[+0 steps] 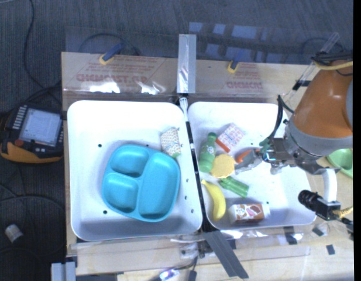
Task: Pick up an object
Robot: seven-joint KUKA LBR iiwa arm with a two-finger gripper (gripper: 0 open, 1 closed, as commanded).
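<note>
The gripper [250, 160] reached into the right bin [268, 113] from the right, low over the toys. I could not tell if it was apart or together, and nothing showed clamped in it.

No one toy was named, so the closest ones mattered most. Just left of the gripper was a yellow toy [223, 165], round and likely light and smooth. It could slip, so I think a hold across its middle would be best. Just below the gripper lay a green toy [234, 186], long and thin, easy to pinch across its narrow sides. Further down and left was a banana [215, 199], curved and probably slick. A small box [248, 212] lay below, stiff with flat sides. Above and left sat a checked packet [230, 136], thin and maybe floppy.
</note>
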